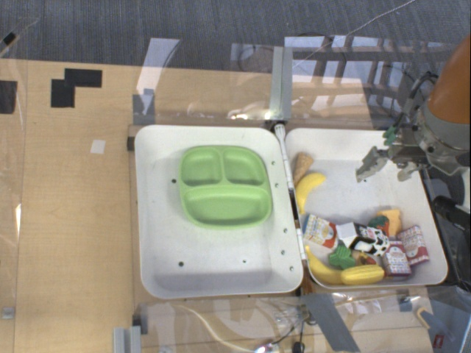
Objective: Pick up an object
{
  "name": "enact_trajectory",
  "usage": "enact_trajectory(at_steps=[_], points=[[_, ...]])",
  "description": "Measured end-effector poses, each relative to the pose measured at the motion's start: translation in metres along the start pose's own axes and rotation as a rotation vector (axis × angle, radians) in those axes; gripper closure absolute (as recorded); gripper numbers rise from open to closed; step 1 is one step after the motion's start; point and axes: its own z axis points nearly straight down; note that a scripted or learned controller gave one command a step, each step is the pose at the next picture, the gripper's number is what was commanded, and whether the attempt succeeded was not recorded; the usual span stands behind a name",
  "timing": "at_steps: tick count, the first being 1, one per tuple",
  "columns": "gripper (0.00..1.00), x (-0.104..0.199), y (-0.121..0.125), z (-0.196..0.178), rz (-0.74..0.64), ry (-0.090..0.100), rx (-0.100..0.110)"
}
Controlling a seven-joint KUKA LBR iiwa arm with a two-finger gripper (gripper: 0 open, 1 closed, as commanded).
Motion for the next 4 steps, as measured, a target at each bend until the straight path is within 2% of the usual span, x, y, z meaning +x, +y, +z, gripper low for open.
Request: enact_trajectory(at_steps=[1,2,3,4], points=[[0.00,-0.041,-0.032,0.140,0.002,0.001,0.001],[0.00,-0.060,-0.021,0.168,-0.066,-0.005,-0.020],[1.00,-0.059,-0.021,0.161,-0.069,-0.003,-0.018],[1.00,-0.006,0.011,0.090,0.062,0.000,-0.001]])
